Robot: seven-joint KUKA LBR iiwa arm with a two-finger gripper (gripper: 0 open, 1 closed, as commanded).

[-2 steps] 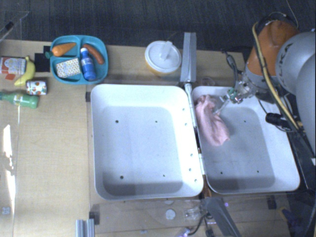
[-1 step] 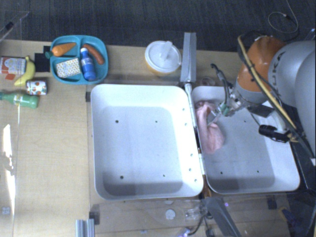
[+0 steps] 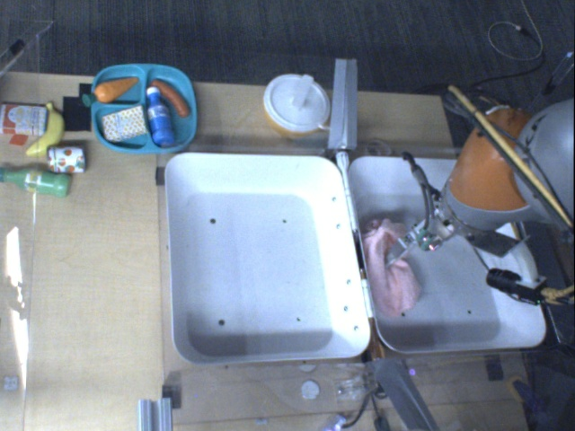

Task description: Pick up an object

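A crumpled pink cloth [image 3: 389, 266] lies in the right bin [image 3: 467, 321], against its left wall. The arm reaches in from the right, its orange band above the wrist. My gripper [image 3: 406, 248] is down at the cloth's upper right edge, touching or just over it. The fingertips are too small and dark to read against the cloth.
The left bin [image 3: 260, 330] sits beside the right one, a grey divider post between them at the back. Behind the bins stand a yellow lidded cup [image 3: 296, 104] and a blue tray [image 3: 144, 108] of toy food. A banana, can and green bottle lie at far left.
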